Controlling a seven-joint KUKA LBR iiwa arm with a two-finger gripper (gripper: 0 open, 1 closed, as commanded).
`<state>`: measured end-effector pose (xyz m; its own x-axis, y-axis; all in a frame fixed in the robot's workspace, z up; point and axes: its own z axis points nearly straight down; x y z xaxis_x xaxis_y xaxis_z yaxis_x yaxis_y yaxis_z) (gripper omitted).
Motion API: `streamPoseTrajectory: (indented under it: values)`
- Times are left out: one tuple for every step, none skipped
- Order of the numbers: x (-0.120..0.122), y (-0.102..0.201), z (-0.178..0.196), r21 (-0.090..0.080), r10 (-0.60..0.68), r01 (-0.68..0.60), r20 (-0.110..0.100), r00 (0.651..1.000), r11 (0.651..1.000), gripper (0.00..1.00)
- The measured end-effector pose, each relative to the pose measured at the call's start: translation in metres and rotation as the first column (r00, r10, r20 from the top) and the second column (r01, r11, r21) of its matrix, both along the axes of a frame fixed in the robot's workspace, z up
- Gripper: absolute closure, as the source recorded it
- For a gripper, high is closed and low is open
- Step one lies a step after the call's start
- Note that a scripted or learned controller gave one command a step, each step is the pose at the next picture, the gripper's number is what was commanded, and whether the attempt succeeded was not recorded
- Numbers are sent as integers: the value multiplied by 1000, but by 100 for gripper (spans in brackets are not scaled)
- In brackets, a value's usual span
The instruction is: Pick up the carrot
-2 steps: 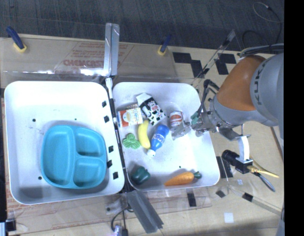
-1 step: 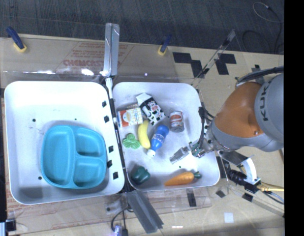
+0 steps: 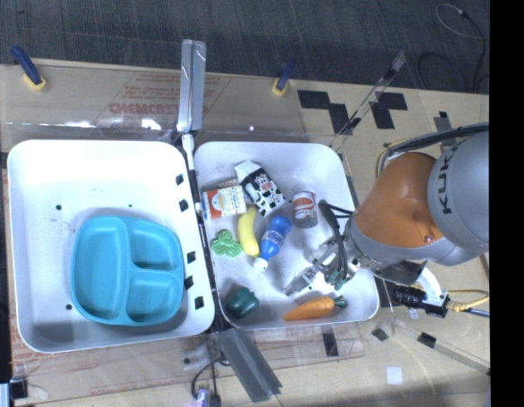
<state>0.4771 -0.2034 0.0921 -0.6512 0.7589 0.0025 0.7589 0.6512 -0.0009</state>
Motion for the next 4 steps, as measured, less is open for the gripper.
streamPoseTrajectory:
  values:
    - [1, 0, 10, 0, 5, -5, 1, 1000, 1000, 100]
    - [30, 6, 21, -1, -70, 70, 3, 998, 998, 100]
    - [12, -7, 121, -2, 72, -72, 4, 997, 997, 100]
    - [12, -7, 121, -3, 72, -72, 4, 997, 997, 0]
